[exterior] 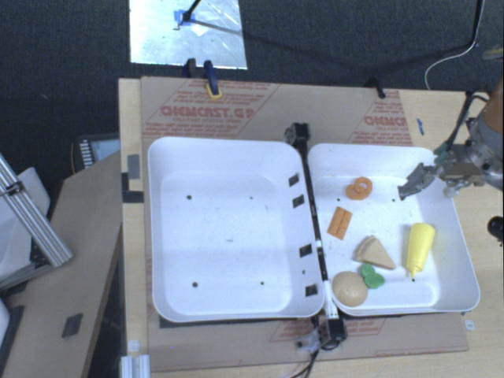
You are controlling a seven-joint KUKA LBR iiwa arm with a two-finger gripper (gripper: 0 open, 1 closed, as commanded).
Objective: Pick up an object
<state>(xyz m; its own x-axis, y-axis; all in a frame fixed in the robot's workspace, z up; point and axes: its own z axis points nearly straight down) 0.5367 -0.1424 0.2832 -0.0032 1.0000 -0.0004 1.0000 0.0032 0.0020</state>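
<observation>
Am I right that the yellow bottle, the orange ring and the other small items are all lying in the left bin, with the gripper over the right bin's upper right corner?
Not quite: the yellow bottle, the orange ring and the other small items lie in the right bin, not the left bin. The camera view shows this. The gripper is indeed over the right bin's upper right corner.

A robotics lab: a bench (94, 211) with cardboard sheeting (213, 109), aluminium framing (31, 219) at left, cables (457, 50) upper right.
</observation>
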